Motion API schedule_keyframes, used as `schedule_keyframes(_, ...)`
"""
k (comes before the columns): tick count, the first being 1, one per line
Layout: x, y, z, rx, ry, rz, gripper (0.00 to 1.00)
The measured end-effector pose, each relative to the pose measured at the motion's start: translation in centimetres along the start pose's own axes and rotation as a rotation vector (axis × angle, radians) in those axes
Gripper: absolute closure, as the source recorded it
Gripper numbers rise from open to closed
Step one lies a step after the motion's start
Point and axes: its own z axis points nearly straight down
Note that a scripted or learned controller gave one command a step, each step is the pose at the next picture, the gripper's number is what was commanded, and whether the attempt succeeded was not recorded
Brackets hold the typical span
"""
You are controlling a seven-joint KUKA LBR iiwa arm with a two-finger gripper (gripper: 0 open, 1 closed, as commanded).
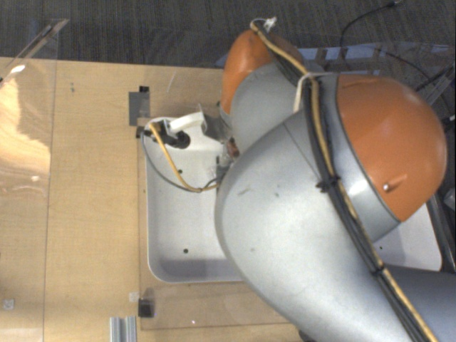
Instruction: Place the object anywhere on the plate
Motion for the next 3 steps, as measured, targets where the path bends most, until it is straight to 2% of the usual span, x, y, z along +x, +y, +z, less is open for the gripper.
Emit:
schedule_keyframes(1, 0.7, -3.9, -10.8, -0.001, 0.002, -0.179, 1.00)
schedule_keyframes(2, 3.2, -7.3, -2.5, -0.001, 0.000, -0.048, 1.00)
schedule_keyframes(3, 3.2, -7.3, -2.6, 0.000, 0.002, -0.049, 0.00)
